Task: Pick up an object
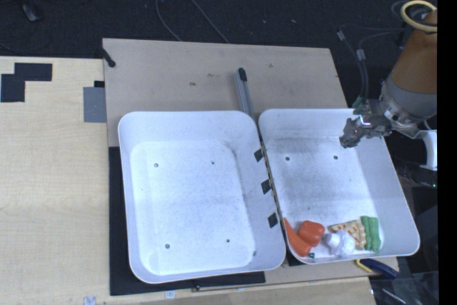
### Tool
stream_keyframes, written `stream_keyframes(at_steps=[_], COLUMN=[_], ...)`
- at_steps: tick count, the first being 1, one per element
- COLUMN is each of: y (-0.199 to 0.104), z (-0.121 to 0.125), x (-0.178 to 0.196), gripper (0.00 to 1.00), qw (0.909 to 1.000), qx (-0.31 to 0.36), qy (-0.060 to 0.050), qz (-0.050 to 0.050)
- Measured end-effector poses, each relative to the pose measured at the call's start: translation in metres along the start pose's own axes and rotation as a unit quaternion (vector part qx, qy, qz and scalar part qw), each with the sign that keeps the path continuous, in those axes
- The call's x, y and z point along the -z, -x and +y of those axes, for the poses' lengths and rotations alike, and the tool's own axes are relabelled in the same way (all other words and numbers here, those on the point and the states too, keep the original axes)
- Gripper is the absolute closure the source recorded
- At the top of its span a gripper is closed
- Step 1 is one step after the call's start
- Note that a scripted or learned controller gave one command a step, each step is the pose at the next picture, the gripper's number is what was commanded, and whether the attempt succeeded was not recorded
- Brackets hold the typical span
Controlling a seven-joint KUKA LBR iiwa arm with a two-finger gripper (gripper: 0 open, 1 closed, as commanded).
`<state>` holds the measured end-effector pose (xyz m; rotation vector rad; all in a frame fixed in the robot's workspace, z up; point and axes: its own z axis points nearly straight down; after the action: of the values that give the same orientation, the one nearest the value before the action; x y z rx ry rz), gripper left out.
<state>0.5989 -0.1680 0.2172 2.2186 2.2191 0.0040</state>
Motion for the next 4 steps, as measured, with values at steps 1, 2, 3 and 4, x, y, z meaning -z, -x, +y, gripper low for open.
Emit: stream_keyframes(at_steps=[1, 2, 3, 4], y=[-0.007, -0.058, -0.106, -0.151], z=[0.008, 0.006, -0.009, -0.018], x=[0.049, 0.051, 0.035, 0.020], gripper=[1.00, 1.00, 1.00, 1.00], qw=[1.0000, 1.0000, 1.0000, 1.0000], qx=[0.000, 0.001, 0.001, 0.001], qy=[0.000, -0.002, -0.003, -0.003], qz=[0.000, 0.000, 0.001, 0.001])
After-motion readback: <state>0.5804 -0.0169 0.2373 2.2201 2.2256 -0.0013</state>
